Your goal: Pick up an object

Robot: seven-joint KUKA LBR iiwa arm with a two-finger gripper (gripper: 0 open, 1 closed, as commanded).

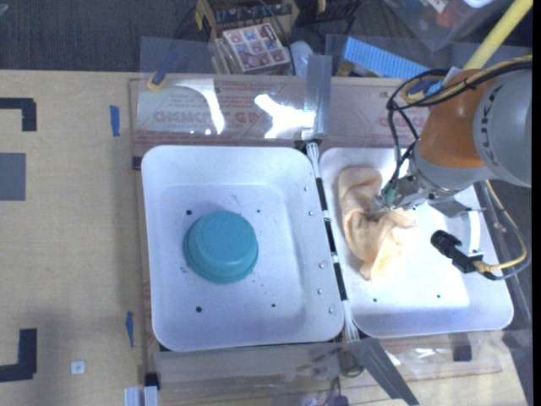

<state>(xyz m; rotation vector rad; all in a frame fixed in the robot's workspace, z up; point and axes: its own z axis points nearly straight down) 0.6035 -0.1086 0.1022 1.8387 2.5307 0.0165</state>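
Note:
A crumpled tan cloth [365, 222] lies in the left half of the right bin [439, 307]. My gripper [381, 206] is down on the cloth's upper middle, its tips pressed into the folds. A teal bowl [221, 245] sits upside down in the left bin [169, 184]. The arm, grey with an orange band [456, 134], comes in from the upper right above the right bin.
A black cable end [452, 249] hangs over the right bin beside the cloth. A metal divider [325, 227] separates the two bins. Boxes and clutter stand behind the bench at the top.

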